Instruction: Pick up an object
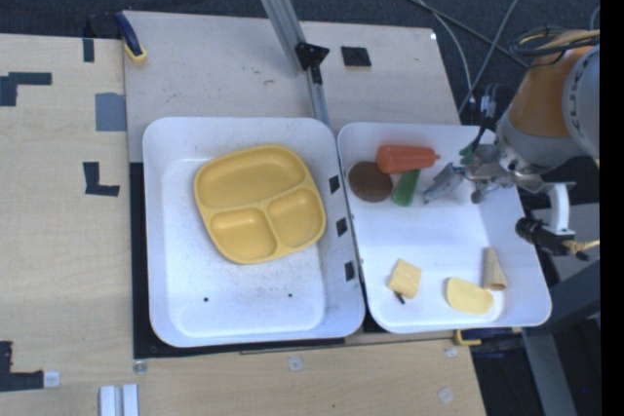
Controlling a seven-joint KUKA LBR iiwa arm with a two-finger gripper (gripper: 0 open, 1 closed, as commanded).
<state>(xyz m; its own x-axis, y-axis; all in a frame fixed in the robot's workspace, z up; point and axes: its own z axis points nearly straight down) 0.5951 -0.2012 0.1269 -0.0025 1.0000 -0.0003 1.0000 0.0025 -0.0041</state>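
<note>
Jaws spread wide with nothing between them, gripper point(456, 182) low over the upper right of the right bin point(439, 239), just right of the green piece point(406, 187) and orange carrot point(407, 157). Beside those, a brown disc point(370, 181); along the near edge, a yellow wedge point(405, 279), a yellow slice point(469, 296) and a tan cone point(493, 268). In the left bin point(166, 239), a yellow divided plate point(259, 203).

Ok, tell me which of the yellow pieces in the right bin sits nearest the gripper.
The pale yellow piece by the bin's near edge, right of the small yellow block. It lies closer to the gripper, which hovers by the green item.
</note>
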